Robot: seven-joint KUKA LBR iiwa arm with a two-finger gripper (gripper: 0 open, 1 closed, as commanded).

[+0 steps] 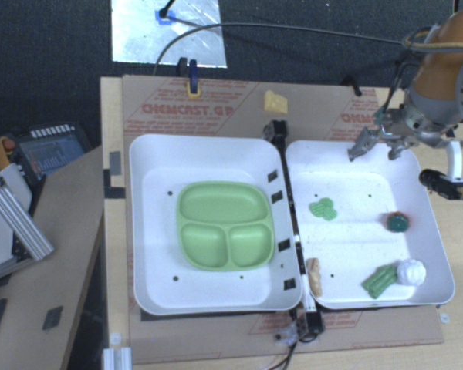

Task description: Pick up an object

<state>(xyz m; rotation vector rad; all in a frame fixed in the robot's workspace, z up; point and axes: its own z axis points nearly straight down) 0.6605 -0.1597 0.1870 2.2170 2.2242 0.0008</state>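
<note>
The gripper (pixel 378 146) hangs over the right bin's (pixel 347 195) far edge, fingers spread, holding nothing. Near the front right corner lies a green ridged cylinder (pixel 380 280), long axis slanting toward a white ball (pixel 410 271) touching it.

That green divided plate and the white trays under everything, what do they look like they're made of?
The green divided plate looks like moulded plastic: even matte colour, soft rounded ridges. The two white bins also look like thin formed plastic, smooth with a slight sheen and rounded corners, though that is judged from looks alone.
</note>
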